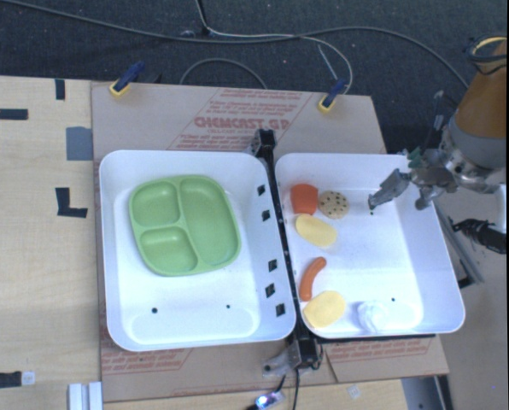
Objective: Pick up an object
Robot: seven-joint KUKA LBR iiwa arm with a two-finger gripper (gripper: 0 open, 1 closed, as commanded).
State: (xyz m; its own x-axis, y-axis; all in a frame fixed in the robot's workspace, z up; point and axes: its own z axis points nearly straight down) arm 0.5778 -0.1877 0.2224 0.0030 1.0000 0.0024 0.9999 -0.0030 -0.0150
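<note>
My end effector (397, 190) hung over the upper right part of the right bin (425, 263), reaching in from the right w/ the orange band up near the frame edge. One dark finger pointed down-left toward the bin floor, another sat further right by the bin's rim; they looked spread apart, nothing btwn them. No object gripped.

Objects to pick were all in the right bin, mostly along its left side. Orange block (303, 198) sat at upper left, w/ a speckled cookie (332, 203) just beside it on the right. A yellow oval piece (315, 231) lay right below those two, approx touching the block. Lower down, an orange-red sausage shape (312, 277) lay tilted, and a 2nd yellow lump (325, 309) sat under it near the front wall. A small white object (370, 316) rested just right of that lump, hard to make out vs the white floor. The cookie was the nearest item to my fingers, but still apart from them.

Left bin (118, 254) held a green divided plate (184, 224), 3 compartments, in its upper half. Both bins sat on a cardboard sheet (237, 118) on the worktop (32, 254), sheet clipped at the back w/ yellow-blue clamps (126, 78). Cables (254, 34) ran across the dark floor behind.
</note>
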